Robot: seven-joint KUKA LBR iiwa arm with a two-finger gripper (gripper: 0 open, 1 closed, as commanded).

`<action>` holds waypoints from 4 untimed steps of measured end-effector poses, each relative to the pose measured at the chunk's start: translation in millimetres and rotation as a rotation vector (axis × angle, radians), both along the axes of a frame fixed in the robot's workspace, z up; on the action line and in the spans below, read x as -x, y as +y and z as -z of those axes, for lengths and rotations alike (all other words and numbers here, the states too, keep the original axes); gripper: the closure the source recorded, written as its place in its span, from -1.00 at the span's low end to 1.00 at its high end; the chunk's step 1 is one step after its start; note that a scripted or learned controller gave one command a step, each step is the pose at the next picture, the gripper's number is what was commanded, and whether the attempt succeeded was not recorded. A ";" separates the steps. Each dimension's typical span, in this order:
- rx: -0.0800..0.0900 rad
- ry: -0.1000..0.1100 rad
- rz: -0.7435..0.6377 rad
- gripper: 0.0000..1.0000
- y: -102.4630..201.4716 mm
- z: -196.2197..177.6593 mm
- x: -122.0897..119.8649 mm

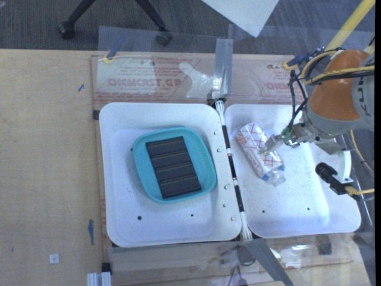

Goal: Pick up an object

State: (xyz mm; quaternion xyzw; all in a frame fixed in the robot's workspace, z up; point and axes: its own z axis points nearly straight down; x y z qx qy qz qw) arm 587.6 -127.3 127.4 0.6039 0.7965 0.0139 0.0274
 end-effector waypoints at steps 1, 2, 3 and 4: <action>0.002 -0.001 -0.032 -1.00 0.7 0.2 2.0; 0.009 -0.011 -0.081 -1.00 2.6 0.4 4.4; -0.012 0.058 0.071 -1.00 50.5 -111.4 14.9; -0.007 0.061 -0.133 -1.00 39.5 -57.7 -13.0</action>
